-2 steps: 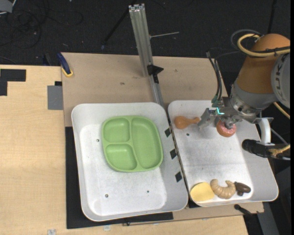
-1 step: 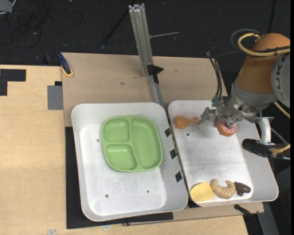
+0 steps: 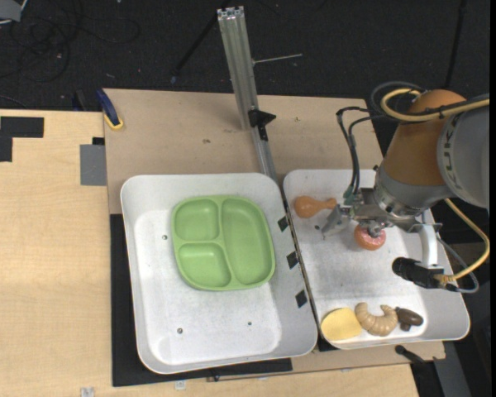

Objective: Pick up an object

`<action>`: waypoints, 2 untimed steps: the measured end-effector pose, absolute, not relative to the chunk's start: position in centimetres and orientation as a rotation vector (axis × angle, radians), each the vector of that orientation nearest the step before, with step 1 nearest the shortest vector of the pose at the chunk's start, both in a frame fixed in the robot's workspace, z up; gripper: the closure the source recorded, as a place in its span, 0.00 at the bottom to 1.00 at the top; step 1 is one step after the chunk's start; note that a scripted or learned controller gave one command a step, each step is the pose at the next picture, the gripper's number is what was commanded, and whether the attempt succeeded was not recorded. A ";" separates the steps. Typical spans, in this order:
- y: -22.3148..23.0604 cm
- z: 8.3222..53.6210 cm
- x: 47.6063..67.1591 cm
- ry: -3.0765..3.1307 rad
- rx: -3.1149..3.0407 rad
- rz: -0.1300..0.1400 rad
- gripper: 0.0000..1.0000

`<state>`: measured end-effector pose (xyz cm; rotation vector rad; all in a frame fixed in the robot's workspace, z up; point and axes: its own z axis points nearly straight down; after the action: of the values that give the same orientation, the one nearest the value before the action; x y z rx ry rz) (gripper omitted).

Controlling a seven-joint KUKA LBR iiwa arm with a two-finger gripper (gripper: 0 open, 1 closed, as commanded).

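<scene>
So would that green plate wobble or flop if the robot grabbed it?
Probably not floppy: the green plate looks like stiff moulded plastic with three compartments. It lies flat in the left bin, so it likely won't roll or tip. Its low, rounded rim may be hard to pinch and could slip.

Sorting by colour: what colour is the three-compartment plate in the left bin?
Light green divided plate, camera view.
</scene>
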<state>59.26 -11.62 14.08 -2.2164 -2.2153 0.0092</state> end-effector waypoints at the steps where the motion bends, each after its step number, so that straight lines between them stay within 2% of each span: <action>1: -11.7 10.3 59.4 -2.221 -2.224 -0.002 0.00; 2: -11.8 11.0 59.2 -2.213 -2.225 0.004 1.00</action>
<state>59.22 -11.78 11.02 -2.2252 -2.2129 0.0041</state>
